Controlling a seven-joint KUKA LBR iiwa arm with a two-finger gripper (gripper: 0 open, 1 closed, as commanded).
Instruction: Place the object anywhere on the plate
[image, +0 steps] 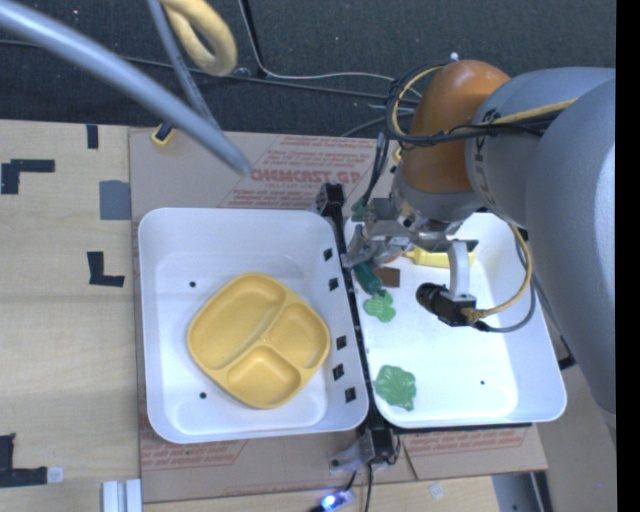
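My claw (372, 268) is low at the right bin's (520, 400) left wall, beside a green piece (379, 307); its grip state cannot be determined. Another green piece (396, 386) lies nearer. Plate (258, 339), left bin: unloaded. Pick and transfer remain.

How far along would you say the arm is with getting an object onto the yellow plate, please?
Nothing looks done yet: the yellow plate in the left bin carries no object. In hand: the end effector is low over the right bin, near its left wall, close to a small green piece; whether it grips anything cannot be told. A second green piece lies nearer the front. Left: grasp, carry across, set down on the plate.
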